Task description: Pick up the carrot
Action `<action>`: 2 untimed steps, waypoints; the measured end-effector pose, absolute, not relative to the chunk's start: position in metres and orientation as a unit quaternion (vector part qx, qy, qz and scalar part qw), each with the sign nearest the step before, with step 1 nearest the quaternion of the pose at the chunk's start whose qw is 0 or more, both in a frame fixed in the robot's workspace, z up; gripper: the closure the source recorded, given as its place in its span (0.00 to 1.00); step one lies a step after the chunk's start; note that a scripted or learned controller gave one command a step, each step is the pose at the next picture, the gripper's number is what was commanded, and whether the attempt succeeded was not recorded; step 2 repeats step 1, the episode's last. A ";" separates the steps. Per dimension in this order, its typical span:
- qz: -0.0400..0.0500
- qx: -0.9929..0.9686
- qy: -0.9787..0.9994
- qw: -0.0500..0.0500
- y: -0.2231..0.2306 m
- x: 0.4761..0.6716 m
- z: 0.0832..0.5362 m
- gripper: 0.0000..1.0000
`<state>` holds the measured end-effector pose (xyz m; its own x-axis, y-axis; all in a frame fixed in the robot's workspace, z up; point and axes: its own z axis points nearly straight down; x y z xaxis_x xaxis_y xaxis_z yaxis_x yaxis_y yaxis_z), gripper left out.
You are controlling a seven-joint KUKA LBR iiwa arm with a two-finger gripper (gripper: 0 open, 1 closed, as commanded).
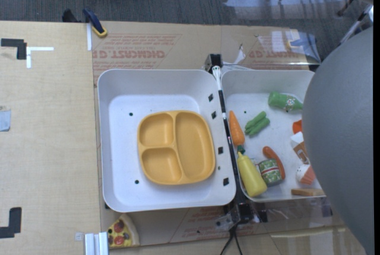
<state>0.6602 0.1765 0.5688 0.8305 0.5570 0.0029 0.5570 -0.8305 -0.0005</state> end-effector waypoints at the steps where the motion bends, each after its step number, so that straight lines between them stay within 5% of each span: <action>1: -0.001 -0.995 -0.101 0.000 0.228 0.650 0.541 0.00; 2: -0.001 -0.995 -0.101 0.000 0.228 0.650 0.541 0.00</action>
